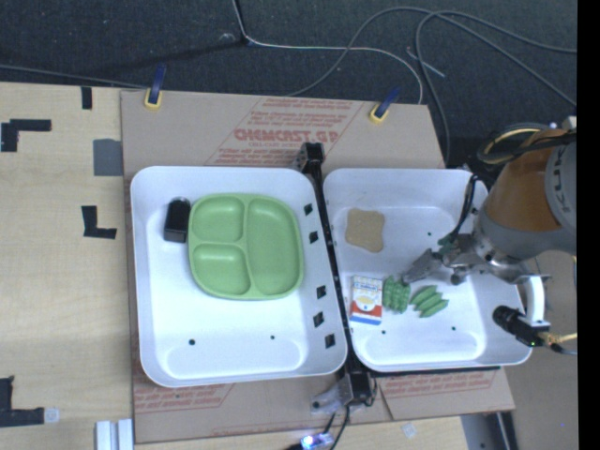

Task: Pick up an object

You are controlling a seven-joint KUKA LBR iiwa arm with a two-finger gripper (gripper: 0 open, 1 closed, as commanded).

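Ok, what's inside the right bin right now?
Right bin holds a tan bread slice, a small carton and green vegetables. The gripper covers part of the floor.

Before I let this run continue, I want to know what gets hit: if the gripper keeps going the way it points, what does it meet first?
Probably the green toy pieces, which lie just beyond the gripper in the right bin. The red and white packet lies further along. Its height above them is unclear from this view.
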